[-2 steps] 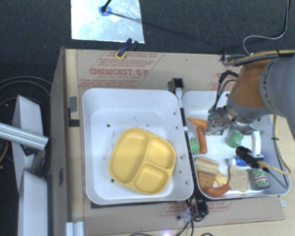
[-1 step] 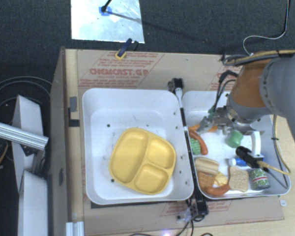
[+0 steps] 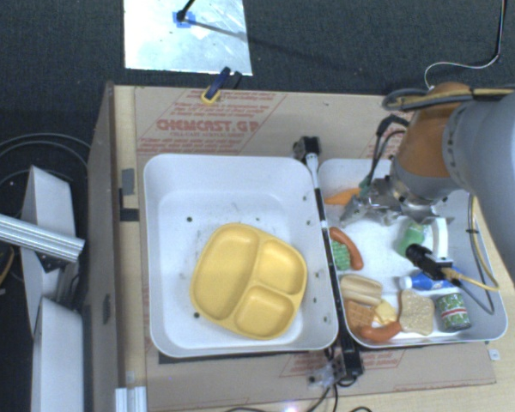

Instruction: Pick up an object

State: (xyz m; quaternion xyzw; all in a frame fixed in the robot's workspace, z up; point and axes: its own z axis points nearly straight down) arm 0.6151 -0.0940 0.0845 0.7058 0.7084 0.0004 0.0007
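Nearest the camera, the right bin (image 3: 496,323) holds a toast slice (image 3: 417,312), a sausage (image 3: 347,246), a small can (image 3: 452,309) and other toy food. The gripper (image 3: 371,202) hangs over that bin's far end, beside what may be a carrot (image 3: 342,197); its jaws' state I cannot tell. A yellow divided plate (image 3: 249,279) lies in the left bin (image 3: 173,196).

Grey rounded arm (image 3: 493,131), orange band above wrist, thin cables looping alongside, metallic gripper (image 3: 373,202).
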